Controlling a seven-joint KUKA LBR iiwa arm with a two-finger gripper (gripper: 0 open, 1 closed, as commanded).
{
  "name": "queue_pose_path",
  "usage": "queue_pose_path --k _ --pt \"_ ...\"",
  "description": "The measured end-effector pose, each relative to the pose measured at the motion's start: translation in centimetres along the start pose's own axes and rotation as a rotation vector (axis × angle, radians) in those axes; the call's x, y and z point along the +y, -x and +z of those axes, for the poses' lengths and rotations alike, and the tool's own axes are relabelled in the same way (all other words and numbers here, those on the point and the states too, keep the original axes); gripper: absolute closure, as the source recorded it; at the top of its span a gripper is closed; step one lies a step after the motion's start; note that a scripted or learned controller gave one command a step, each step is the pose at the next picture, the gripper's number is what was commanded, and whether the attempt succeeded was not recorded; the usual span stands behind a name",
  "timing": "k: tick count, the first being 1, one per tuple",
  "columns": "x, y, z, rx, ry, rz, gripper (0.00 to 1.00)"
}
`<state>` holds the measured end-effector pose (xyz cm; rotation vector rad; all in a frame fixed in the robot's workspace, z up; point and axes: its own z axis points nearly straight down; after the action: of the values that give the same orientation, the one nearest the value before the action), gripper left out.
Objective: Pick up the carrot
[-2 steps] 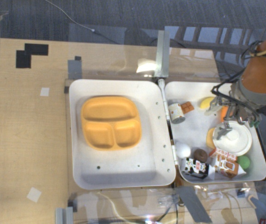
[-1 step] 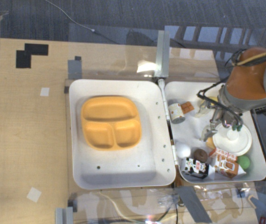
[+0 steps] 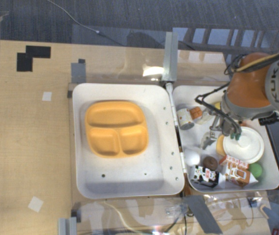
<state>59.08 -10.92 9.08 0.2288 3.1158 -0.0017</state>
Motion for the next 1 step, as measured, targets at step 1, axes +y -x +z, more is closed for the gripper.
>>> queue_pose_path --k 1 --pt "0.2 0.6 -1.55 -0.021 0.0 -0.007 1.0"
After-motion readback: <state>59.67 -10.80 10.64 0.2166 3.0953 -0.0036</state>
